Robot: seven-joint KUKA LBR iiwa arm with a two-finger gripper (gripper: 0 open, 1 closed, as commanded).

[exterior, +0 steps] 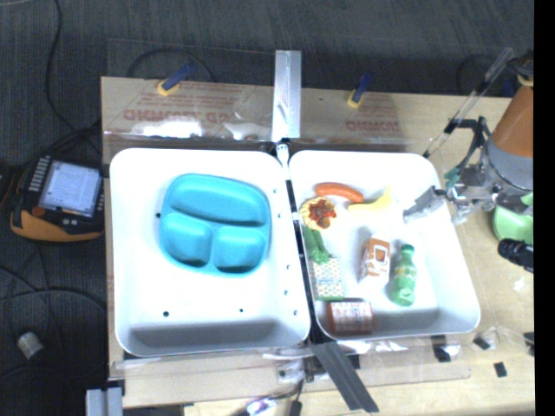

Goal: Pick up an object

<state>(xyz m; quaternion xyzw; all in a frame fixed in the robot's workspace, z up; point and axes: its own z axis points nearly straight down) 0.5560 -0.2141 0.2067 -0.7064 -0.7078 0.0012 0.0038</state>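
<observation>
Nearest you, at the right bin's (464,315) 6 o'clock edge, lies a small dark red can (350,315) on its side. Just past it, toward 12, a checkered green packet (328,277) sits against the divider, with a green leafy piece (315,243) above that.

Mid-bin: an orange and white carton (375,257), and just beside it at 3 o'clock a green bottle (402,275) lying lengthwise.

Toward the bin's 12 o'clock: an orange carrot-shaped piece (338,191), a yellow banana (374,203) at its 4 o'clock, and a round red and yellow toy (319,212) at the carrot's 7 o'clock.

Gripper (422,204) hangs over the right bin's 2 o'clock corner, well apart from the carton and bottle, near the banana's tip. You see nothing between the fingers; whether they are spread or pressed together you cannot tell, too small and blurred.

Left bin (139,310): a blue three-compartment tray (214,223) lies near its middle.

Off the bench, at 9 o'clock, a handheld controller (62,191) rests on the floor.
</observation>
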